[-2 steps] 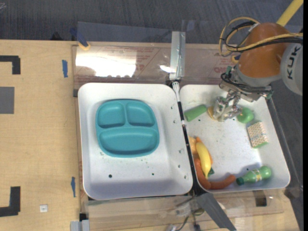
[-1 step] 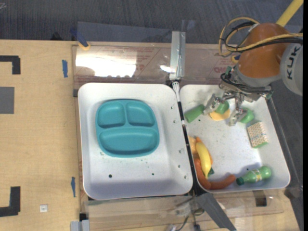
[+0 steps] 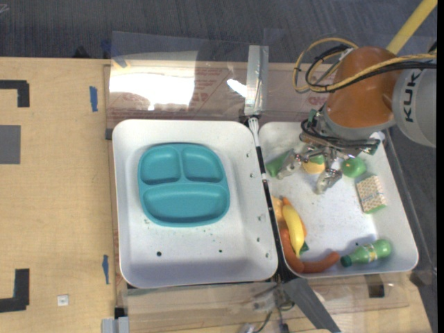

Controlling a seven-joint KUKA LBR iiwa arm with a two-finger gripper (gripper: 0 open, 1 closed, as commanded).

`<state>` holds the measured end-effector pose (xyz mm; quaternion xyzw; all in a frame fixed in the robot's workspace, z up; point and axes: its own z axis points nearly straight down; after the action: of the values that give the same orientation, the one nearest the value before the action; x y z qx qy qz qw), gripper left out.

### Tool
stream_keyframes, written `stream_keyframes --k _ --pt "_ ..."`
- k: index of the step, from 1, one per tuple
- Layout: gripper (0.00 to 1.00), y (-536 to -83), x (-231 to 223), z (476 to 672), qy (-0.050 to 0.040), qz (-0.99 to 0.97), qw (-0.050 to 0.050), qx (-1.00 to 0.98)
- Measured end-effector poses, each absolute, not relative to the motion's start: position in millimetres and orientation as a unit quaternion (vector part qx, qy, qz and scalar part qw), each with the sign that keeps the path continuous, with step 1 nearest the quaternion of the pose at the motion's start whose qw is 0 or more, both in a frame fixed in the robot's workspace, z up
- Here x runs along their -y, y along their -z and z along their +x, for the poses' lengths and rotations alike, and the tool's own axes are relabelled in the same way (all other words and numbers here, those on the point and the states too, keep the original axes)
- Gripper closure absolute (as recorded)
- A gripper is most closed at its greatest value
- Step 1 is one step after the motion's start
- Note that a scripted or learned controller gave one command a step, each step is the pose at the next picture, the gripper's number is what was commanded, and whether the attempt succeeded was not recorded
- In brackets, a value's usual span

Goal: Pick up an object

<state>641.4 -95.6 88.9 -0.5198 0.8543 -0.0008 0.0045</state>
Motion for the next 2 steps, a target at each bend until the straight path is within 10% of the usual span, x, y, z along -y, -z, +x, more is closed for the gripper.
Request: stream_keyframes --k 1,2 --pt "0.0 -276.6 123.6 657.1 0.0065 -0.548 0.009 -0.836" --pt "0.0 -169.4 220.9 643.3 -0.0031 -0.518 -0.002 -0.856"
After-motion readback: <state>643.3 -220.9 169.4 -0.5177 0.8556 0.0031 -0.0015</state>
